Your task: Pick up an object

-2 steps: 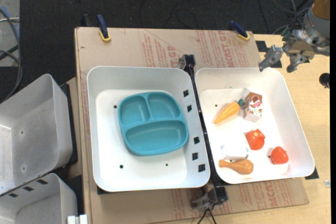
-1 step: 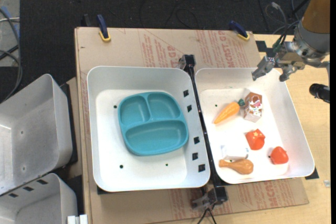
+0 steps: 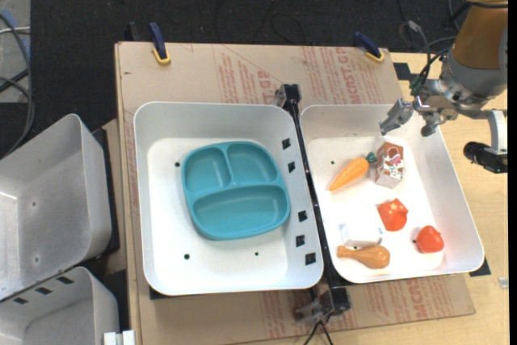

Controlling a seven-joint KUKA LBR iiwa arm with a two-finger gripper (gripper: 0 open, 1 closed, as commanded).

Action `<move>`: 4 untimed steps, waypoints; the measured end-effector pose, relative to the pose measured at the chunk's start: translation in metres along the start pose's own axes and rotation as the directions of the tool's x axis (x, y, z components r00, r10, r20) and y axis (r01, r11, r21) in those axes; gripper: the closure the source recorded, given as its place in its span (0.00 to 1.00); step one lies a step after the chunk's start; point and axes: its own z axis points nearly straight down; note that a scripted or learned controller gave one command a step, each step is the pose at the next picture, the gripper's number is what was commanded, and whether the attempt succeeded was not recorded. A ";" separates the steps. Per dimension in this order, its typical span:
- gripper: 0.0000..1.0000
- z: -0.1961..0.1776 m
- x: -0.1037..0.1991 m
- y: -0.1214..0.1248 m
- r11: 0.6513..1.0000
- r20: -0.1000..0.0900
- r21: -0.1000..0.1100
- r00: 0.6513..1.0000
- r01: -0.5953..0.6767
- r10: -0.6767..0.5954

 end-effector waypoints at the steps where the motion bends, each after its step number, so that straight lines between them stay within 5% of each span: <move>1: 0.00 0.046 0.006 0.007 1.000 0.000 -0.001 1.000 0.005 -0.005; 2: 1.00 0.032 0.005 0.008 1.000 0.002 -0.007 1.000 0.007 -0.007; 3: 1.00 -0.021 0.011 0.018 1.000 0.001 -0.010 1.000 0.007 -0.007; 4: 1.00 -0.024 0.011 0.019 1.000 0.000 -0.005 1.000 0.006 -0.006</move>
